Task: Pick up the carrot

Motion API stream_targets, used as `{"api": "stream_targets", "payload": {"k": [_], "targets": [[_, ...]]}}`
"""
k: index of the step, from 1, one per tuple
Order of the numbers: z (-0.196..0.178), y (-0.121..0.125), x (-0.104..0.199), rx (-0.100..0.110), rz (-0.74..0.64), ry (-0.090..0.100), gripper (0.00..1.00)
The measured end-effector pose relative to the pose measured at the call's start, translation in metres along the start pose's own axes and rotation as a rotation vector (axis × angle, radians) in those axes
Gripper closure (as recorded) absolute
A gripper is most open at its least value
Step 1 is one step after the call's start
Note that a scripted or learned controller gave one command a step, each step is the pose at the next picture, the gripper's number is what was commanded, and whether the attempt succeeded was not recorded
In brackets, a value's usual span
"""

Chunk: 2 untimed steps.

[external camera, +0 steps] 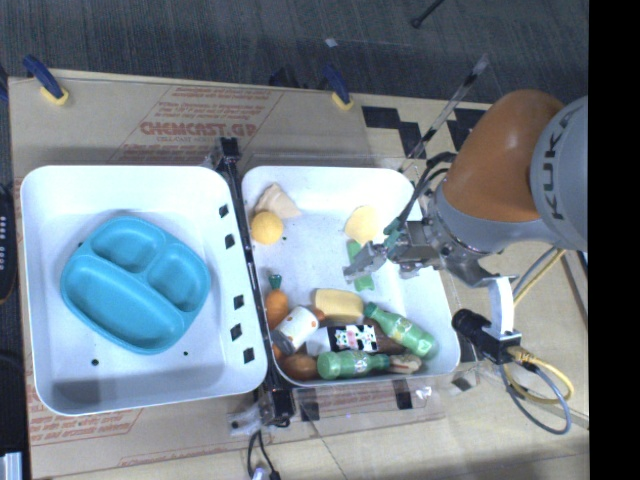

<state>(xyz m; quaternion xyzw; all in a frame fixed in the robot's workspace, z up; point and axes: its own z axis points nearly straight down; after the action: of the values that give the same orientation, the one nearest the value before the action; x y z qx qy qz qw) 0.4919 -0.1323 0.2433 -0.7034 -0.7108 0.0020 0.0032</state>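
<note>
The carrot [276, 306], orange with a green top, lies at the left side of the right bin [320, 190], by the divider. My gripper [362, 266] hangs over the middle right of that bin, well to the right of the carrot and apart from it. Its grey fingers point left and down, above a small green piece and just under a pale yellow lemon [363, 223].
The right bin also holds a yellow ball [266, 227], a beige piece [277, 202], a cheese wedge [338, 303], two green bottles [402, 331], a white cup [296, 327] and a cow-print carton [352, 339]. A blue divided plate [135, 281] lies in the left bin.
</note>
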Motion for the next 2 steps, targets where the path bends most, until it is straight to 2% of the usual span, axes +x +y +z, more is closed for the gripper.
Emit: {"api": "stream_targets", "payload": {"k": [1, 2], "targets": [[0.138, -0.007, 0.023, 0.000, -0.202, 0.001, 0.00], [0.126, -0.006, 0.022, 0.001, -0.215, -0.003, 1.00]]}}
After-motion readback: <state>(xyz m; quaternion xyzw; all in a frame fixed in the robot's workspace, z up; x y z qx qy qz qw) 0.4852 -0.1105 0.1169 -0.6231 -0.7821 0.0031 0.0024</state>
